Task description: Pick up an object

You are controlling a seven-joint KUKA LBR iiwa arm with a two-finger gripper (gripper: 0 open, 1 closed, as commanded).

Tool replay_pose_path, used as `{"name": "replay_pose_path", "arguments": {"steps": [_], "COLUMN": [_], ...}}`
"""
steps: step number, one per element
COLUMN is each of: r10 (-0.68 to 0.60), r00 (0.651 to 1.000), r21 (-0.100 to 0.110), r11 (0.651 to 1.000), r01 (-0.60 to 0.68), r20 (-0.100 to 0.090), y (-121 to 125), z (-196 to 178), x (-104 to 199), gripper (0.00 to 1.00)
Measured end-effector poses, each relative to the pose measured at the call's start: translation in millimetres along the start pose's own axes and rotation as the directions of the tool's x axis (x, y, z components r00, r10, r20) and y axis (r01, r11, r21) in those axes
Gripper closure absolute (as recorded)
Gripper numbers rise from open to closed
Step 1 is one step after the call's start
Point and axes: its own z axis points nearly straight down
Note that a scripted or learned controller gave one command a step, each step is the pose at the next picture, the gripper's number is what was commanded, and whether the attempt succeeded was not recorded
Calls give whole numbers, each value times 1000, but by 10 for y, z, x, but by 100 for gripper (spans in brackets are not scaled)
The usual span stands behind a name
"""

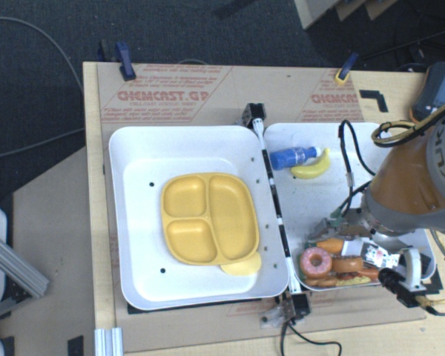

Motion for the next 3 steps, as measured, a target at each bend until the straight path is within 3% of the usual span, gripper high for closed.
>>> {"name": "replay_pose_path", "arguments": {"steps": [1, 2, 3], "r10": [0, -1, -1], "r00": [1000, 1000, 1000], "r21": [-2, 2, 4], "r11": [1000, 1000, 1000], "r01": [0, 1, 1], "r20": [1, 0, 0], "y": [15, 566, 561], "z": [-80, -862, -854], "x": [1, -364, -360], "gripper": [100, 100, 0]}}
